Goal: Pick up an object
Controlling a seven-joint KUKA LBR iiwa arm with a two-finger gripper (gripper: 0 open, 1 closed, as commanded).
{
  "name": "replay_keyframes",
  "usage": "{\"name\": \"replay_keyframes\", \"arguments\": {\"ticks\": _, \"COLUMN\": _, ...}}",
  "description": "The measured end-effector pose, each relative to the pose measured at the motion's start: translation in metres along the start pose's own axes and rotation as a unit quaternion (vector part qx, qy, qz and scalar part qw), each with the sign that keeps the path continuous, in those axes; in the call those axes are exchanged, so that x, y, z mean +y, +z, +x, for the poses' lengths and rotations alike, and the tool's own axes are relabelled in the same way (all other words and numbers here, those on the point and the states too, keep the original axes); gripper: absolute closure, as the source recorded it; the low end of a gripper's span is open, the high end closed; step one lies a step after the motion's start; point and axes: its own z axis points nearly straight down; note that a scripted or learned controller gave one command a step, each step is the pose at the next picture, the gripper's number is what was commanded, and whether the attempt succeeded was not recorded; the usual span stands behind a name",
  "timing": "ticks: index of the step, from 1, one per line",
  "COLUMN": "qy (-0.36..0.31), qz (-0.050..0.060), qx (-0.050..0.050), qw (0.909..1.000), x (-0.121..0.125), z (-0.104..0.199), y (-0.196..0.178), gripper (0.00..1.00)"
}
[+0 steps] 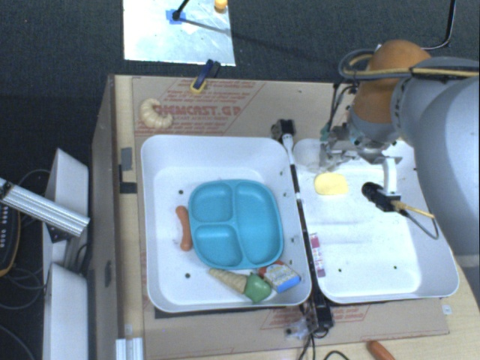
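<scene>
behind the bins, red cardboard print (201,109) perhaps reads "comcast"; tool (334,156) state unclear.

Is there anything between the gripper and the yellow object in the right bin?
Nothing visible does. The gripper hangs just above the yellow object at the far end of the right bin; the bin floor around the object is bare.
</scene>
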Motion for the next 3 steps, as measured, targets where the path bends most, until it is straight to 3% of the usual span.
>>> {"name": "replay_keyframes", "arguments": {"ticks": 1, "qy": 0.0, "qz": 0.0, "qx": 0.0, "qw": 1.0, "x": 0.0, "z": 0.0, "y": 0.0, "gripper": 0.0}}
{"name": "replay_keyframes", "arguments": {"ticks": 2, "qy": 0.001, "qz": 0.003, "qx": 0.0, "qw": 1.0, "x": -0.002, "z": 0.001, "y": 0.012, "gripper": 0.0}}
{"name": "replay_keyframes", "arguments": {"ticks": 3, "qy": 0.003, "qz": 0.003, "qx": 0.0, "qw": 1.0, "x": -0.032, "z": -0.005, "y": 0.012, "gripper": 0.0}}
